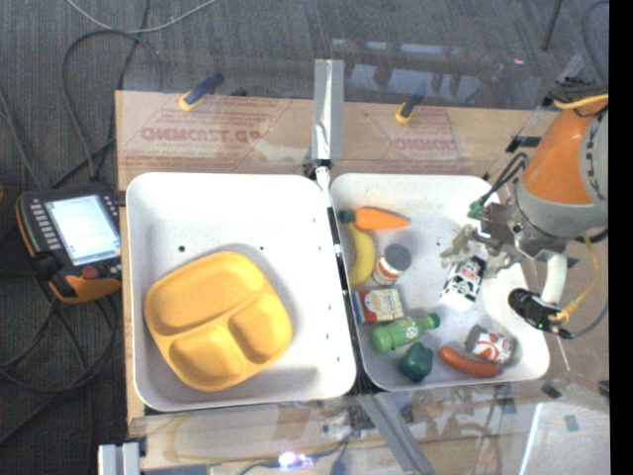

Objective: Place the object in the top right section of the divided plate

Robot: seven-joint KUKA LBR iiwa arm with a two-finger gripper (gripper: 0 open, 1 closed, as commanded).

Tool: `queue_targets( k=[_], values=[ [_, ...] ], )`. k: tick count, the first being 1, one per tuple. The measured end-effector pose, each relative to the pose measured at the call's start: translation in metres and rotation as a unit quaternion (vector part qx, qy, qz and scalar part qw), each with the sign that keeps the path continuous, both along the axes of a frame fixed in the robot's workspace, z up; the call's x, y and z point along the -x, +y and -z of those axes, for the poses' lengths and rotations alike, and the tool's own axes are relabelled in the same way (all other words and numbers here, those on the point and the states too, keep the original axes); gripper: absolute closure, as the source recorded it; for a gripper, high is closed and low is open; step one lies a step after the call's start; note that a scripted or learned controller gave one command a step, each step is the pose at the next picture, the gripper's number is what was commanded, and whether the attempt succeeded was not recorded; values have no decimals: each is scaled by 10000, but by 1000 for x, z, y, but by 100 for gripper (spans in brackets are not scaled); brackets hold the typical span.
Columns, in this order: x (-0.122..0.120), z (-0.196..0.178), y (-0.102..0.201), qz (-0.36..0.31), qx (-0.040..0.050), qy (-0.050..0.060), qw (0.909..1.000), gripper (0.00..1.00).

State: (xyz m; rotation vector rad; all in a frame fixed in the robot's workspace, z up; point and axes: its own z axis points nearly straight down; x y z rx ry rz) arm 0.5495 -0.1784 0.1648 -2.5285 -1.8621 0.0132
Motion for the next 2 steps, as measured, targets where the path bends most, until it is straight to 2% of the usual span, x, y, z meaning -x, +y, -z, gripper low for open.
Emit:
queue_targets(
  k=[1, 2],
  values=[
    [-56, -83, 57, -370, -3, -11, 9993, 100],
    [-92, -66, 120, -131, 2, -8, 9999, 100]
  ],
)
